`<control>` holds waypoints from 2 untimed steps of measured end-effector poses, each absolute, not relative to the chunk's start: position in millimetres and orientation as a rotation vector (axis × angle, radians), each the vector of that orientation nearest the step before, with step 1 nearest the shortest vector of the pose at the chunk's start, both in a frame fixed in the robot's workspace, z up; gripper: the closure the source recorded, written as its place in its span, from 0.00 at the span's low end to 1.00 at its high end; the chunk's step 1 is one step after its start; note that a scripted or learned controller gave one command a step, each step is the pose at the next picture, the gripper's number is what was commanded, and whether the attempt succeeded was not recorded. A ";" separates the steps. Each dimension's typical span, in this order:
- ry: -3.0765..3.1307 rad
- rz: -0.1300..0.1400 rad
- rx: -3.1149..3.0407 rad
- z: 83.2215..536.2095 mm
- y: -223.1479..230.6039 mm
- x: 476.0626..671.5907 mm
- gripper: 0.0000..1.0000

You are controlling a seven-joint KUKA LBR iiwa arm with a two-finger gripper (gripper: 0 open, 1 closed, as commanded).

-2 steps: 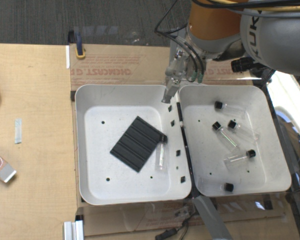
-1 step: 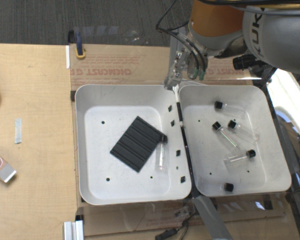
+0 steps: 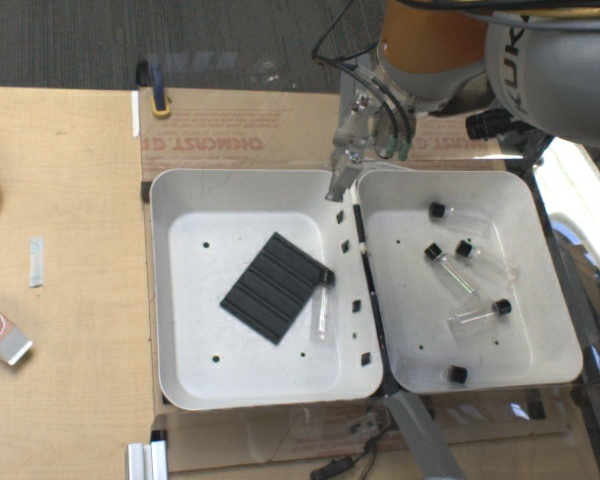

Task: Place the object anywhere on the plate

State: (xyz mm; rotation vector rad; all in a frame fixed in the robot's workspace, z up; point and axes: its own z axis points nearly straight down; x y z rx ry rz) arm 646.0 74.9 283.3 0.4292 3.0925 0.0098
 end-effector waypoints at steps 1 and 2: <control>3.088 0.011 0.432 292.3 74.2 647.2 1.00; 3.088 0.011 0.433 292.3 74.0 647.2 0.00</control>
